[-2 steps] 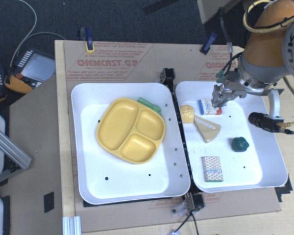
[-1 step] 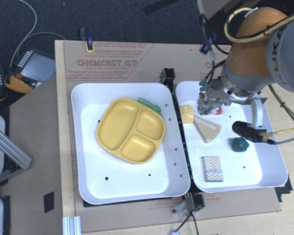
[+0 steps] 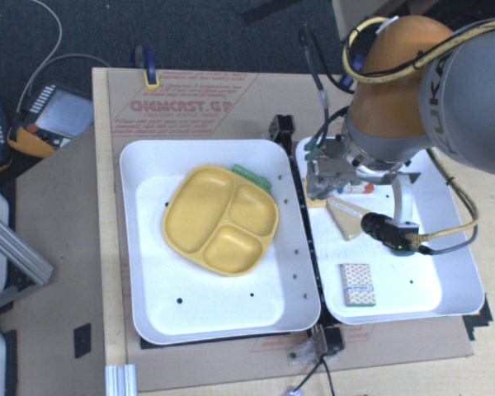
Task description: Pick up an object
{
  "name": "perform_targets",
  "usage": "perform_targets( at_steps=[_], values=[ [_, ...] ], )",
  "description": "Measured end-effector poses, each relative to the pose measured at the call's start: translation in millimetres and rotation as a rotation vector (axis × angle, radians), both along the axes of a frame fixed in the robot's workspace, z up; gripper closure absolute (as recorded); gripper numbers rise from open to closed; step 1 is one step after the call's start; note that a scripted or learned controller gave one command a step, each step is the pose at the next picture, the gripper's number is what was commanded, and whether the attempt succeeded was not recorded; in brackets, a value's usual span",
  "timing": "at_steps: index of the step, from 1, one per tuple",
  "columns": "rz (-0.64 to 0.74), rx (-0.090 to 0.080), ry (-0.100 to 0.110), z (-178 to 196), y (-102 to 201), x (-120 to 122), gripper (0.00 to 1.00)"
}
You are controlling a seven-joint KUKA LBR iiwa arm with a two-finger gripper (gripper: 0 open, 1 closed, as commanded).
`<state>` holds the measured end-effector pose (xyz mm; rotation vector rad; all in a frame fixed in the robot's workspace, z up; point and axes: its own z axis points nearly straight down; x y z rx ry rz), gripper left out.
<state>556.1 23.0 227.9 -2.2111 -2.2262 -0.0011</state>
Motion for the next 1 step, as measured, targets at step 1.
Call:
perform_targets(
  at_steps=[1],
  values=[
    [-0.001, -0.001, 0.000, -4.3, 50.3, -1.8, 1.00]
  ],
)
